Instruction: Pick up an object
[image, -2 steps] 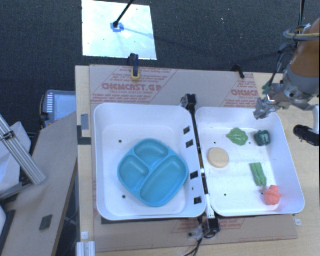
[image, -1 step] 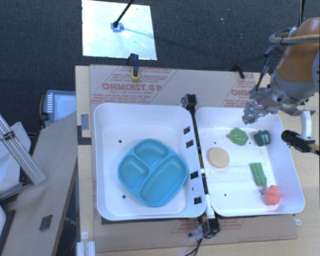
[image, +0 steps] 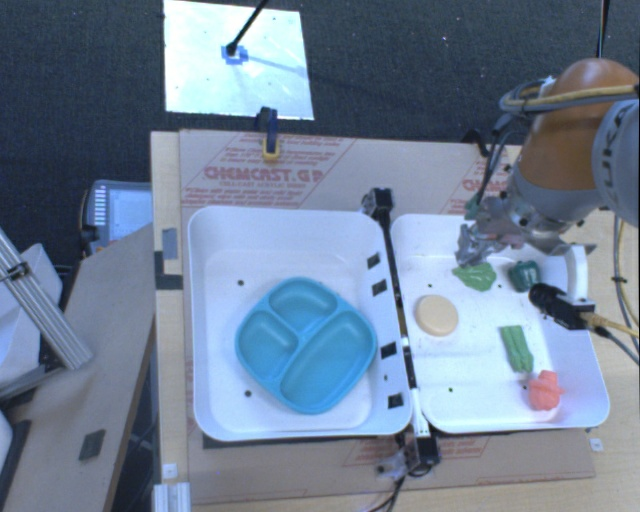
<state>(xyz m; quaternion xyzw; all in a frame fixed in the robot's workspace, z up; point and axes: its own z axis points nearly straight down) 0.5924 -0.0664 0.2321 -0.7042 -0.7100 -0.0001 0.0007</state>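
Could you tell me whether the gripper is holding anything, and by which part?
It cannot be told: the gripper sits right over the green leafy piece in the right bin, hiding any hold.

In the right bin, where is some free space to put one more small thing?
In the right bin, the near left floor is bare, below the round cookie and left of the green stick and orange piece. The far side is crowded: tool, green leaf, dark green piece.

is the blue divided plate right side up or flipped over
Right side up. The blue plate lies flat in the left bin with its three compartments facing up, their raised dividers visible, and nothing in them.
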